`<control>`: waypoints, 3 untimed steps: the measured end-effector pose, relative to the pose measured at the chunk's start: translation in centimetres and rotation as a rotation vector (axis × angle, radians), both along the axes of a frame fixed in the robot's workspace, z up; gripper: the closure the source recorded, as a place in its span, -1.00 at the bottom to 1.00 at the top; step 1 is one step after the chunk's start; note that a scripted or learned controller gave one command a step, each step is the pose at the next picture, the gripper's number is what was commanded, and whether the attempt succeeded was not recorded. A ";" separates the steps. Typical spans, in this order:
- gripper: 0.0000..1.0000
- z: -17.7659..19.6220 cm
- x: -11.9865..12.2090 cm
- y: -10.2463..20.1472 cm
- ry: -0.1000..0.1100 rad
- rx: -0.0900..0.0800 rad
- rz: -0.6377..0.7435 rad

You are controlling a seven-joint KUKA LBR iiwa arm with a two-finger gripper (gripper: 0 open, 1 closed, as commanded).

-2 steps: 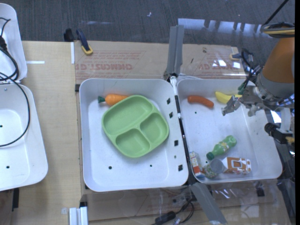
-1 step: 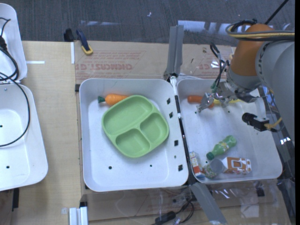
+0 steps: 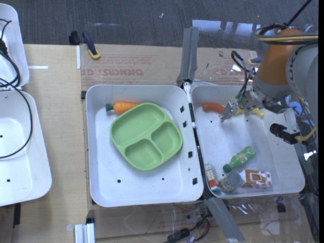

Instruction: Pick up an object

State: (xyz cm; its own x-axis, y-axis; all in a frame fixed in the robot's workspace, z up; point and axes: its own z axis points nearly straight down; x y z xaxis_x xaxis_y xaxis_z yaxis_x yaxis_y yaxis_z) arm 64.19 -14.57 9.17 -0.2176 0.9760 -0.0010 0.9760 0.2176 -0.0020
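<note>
The tool (image 3: pixel 229 111) hangs low over the back of the right bin (image 3: pixel 283 186), slanting down and left from the grey arm (image 3: pixel 304 70) with its orange band (image 3: pixel 276 59); whether it is spread or pressed together cannot be told from this angle, and nothing can be seen between its tips. Just to its left lies a small orange carrot (image 3: pixel 213 107) on the bin floor, very near the tip, though contact cannot be made out. A yellow piece (image 3: pixel 258 112) peeks out beside the wrist, partly hidden. Toward the front of the same bin, a green bottle (image 3: pixel 239 158) lies tilted, well apart from the tool, and below it sit a small orange-and-white carton (image 3: pixel 256 178) and a grey round thing (image 3: pixel 232 180), close together, with a slim red-and-white packet (image 3: pixel 211 176) against the left wall. Over in the left bin (image 3: pixel 101 176), a green divided plate (image 3: pixel 146 135) rests in the middle, and a second carrot with a green top (image 3: pixel 123 106) lies just behind its back rim. Both bins sit side by side on the desk (image 3: pixel 61 135).
</note>
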 end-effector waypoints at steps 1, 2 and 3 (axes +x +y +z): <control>-1.00 -0.5 1.1 3.5 0.020 0.001 -0.032; 1.00 0.4 1.2 3.4 0.015 -0.002 -0.029; 1.00 14.5 0.1 6.7 -0.002 0.000 0.074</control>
